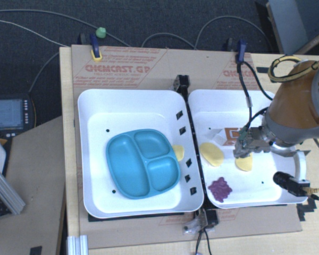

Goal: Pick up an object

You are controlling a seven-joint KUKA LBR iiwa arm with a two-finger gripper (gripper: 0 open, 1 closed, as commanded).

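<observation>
I see my pincer point(245, 149) low in the right bin point(255, 101), just above a small yellow piece point(244, 164); I cannot tell its state. A larger yellow piece point(212, 154) and a purple cluster point(220, 188) lie toward the bin's left wall. The left bin point(95, 110) holds a blue divided tray point(142, 162).

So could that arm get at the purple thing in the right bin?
Probably yes. The purple thing lies in the open on the bin floor, nothing on top, and the gripper hangs just above and to its right in the same bin.
</observation>
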